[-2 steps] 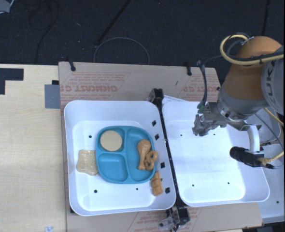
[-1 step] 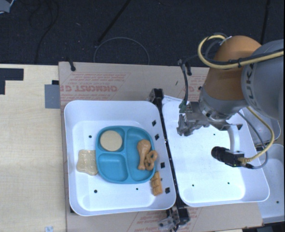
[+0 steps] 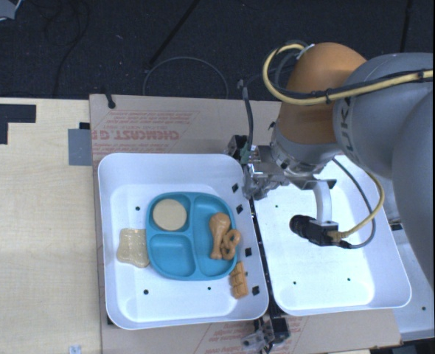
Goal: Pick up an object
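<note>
The grey arm (image 3: 380, 116) leans in over the right bin (image 3: 350, 286), its orange wrist above the bin's far edge. The claw (image 3: 253, 174) hangs at the far end of the ridge where the two bins meet. Its underside is hidden from this angle, so I cannot tell whether it is released or clenched, and nothing can be seen held in it.

Everything worth picking lies in the left bin (image 3: 122, 301) on the desk (image 3: 33, 220). The blue divided tray (image 3: 177, 260) is the largest thing there. It looks like thin stiff plastic, light but wide and smooth, so only its raised rim would offer a hold, and it would probably tip with its load.

The pieces of play food look easier:
- **Pale slice** (image 3: 133, 246): it lies flat on the bin floor, touching the tray's left edge. It is thin, so it would have to be pinched across its width.
- **Round tan disc** (image 3: 169, 214): it sits in the tray's far-left compartment. It is low and flat, and likely to slip out of a pinch.
- **Brown drumstick-shaped piece** (image 3: 220, 231): it lies in the right compartment. It seems light, rigid and fairly thick, and its narrow middle looks like the best place to grip.
- **Small ridged brown piece** (image 3: 238, 280): it rests just outside the tray's near-right corner, close to the bin wall, which could crowd the claw.

The drumstick piece is the nearest to the claw, a little to the left of it and toward the near side. The ridged piece lies farther toward the near side, and the slice is well apart from the claw on the left.
</note>
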{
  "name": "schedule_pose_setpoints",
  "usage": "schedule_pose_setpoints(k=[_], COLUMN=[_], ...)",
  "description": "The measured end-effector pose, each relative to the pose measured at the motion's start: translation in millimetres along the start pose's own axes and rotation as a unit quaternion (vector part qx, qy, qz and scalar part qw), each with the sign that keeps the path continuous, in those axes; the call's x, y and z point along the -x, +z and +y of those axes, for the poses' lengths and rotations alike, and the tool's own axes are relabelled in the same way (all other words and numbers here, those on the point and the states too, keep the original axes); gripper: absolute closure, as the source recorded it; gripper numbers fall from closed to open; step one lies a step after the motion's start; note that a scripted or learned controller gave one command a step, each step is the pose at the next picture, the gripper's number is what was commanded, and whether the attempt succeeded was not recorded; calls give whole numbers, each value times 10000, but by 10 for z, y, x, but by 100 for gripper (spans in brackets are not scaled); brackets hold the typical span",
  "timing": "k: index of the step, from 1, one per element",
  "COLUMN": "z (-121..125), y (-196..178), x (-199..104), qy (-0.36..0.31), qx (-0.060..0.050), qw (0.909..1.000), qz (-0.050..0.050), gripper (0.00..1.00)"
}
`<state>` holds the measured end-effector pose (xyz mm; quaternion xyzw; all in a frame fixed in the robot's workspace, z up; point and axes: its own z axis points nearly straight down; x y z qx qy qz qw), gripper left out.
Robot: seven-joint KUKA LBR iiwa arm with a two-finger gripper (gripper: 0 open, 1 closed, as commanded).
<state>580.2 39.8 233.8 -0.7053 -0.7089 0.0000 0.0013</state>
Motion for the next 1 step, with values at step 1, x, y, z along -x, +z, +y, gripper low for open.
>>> schedule_pose_setpoints(k=[1], z=[295], y=[54], x=[-429], qy=[5], qx=[-1], qw=[10000], qz=[-3], gripper=[100])
